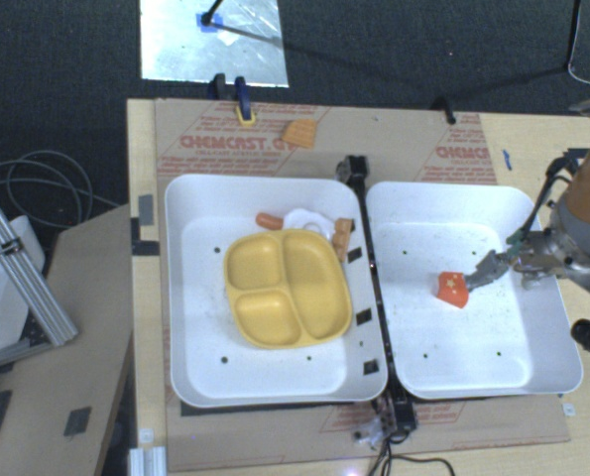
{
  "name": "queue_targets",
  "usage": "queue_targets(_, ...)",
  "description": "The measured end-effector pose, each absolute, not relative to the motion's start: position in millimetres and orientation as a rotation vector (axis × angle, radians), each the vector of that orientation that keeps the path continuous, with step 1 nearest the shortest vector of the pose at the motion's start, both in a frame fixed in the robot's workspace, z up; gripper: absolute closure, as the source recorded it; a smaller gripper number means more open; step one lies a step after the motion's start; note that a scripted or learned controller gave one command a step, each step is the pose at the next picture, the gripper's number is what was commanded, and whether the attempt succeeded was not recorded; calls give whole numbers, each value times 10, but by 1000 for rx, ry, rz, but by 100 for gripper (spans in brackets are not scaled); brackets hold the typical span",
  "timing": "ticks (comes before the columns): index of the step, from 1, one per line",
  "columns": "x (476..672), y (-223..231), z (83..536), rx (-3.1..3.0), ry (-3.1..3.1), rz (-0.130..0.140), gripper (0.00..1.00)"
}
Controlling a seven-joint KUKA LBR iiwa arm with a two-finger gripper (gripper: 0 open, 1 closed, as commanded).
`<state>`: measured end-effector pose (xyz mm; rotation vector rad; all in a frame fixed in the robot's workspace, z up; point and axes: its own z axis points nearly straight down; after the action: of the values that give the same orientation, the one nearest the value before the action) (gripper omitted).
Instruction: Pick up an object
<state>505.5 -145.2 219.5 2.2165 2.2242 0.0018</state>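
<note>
The small orange-red block (452,290) lies on the floor of the right bin (423,365), a little toward the divider from that bin's middle, and everything else is best placed from it. The gripper (485,271) comes in from the right with its tip just beside the block's upper right corner; the grey fingertips (478,275) look to be touching or nearly touching the block, but the view is too small and blurred to tell how far apart the fingers stand or whether the block sits between them, so I cannot tell whether it has hold of anything. Behind the tip, further right of the block, the grey wrist and the arm (584,211) rise over the right bin's far edge. Well to the left of the block, across the divider between the bins, the left bin (190,365) holds a yellow divided plate (287,288) with three compartments, lying flat near that bin's middle. Up and left of the block, past the plate's far rim, sit a small orange sausage-shaped piece (270,221), a white item (306,223) partly tucked behind the plate, and a small tan piece (342,232) close to the divider. Far beyond the block, on the cardboard sheet (453,152) under both bins, rests a flat orange-tan piece (299,132)
</note>
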Motion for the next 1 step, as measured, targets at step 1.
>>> queue_targets(1,5545,-1736,1581,2219,2221,-1,0)
